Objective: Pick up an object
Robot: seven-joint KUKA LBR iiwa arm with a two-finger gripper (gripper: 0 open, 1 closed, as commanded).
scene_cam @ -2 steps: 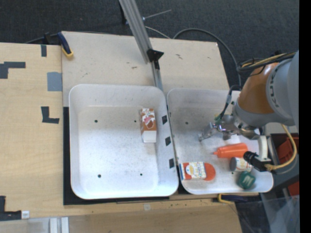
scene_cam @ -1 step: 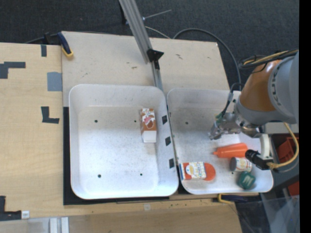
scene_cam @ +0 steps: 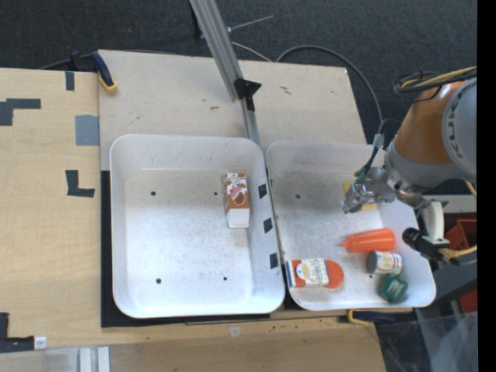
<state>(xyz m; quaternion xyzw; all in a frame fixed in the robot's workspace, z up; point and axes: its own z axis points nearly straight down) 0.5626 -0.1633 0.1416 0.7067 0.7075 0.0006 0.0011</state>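
Jaws low inside the right bin (scene_cam: 310,155), just beyond the orange bottle (scene_cam: 370,242) on its far side; impossible to tell from this slant whether wide or narrow, and nothing visibly held. Hanging from the grey arm (scene_cam: 434,142), with a scrap of yellow just under the tip, too small to identify.

Nearest candidate: that orange bottle, lying on its side on the bin floor. Just beside it on the near right, a small jar (scene_cam: 385,263); nearer still, a green lump (scene_cam: 393,287). Near left of the bottle, a red-and-white packet (scene_cam: 315,273) against the bin's edge. Well to the left of the bottle, in the left bin (scene_cam: 128,231), a small carton (scene_cam: 236,200) lying alone.

Probably at the approach stage, with no grasp made yet. To do it well:
- Choose one target before descending.
- For the bottle, turn to close across its narrow width, not along its length.
- Centre over its thicker middle, away from the jar, to avoid nudging both.
- Descend straight, close fully, then lift slowly and check for something actually held.
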